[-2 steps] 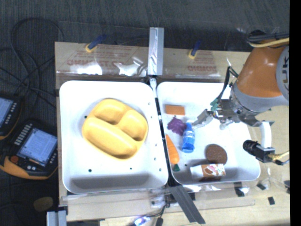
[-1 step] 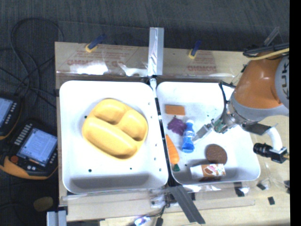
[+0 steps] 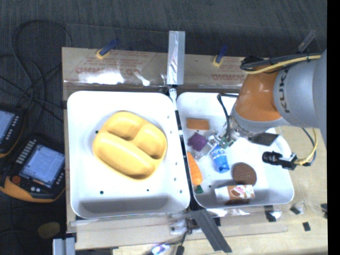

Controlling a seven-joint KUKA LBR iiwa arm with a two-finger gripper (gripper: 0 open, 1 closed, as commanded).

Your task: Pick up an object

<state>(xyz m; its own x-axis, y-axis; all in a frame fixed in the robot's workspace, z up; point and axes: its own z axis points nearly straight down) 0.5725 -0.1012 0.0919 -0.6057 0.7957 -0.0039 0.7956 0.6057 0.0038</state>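
We saw a wooden table (image 3: 311,195) with two white bins on dark carpet (image 3: 106,9). In the right bin (image 3: 284,187) (near its middle) lay a small blue bottle (image 3: 220,160), just below the arm's wrist (image 3: 255,108).

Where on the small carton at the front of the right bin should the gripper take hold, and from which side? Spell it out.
Probably the carton is best gripped across its short width, at its middle, coming straight down from above. It lies flat with its long axis running left to right, so its two long sides face the fingers. The near bin wall sits close, and the brown round disc lies just behind, so finger room is tight.
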